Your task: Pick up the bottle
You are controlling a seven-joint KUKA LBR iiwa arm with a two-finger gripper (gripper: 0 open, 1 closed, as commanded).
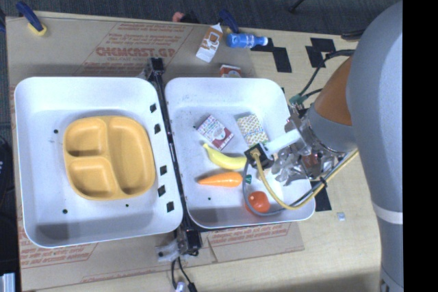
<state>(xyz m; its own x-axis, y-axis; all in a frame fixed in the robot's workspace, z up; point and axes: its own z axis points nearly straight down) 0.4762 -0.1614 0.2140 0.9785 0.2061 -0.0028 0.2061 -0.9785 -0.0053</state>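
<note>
Smooth grey cylindrical arm [383, 78] — glossy orange band [337, 98] above the wrist, bare silvery metal hardware [311, 159] beneath.

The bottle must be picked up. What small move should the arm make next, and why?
Probably rise a little and shift toward the view's top. The gripper hangs over the right bin, beside the banana, carrot and tomato, but the blue bottle lies outside that bin, on the bench beyond its far rim.
</note>
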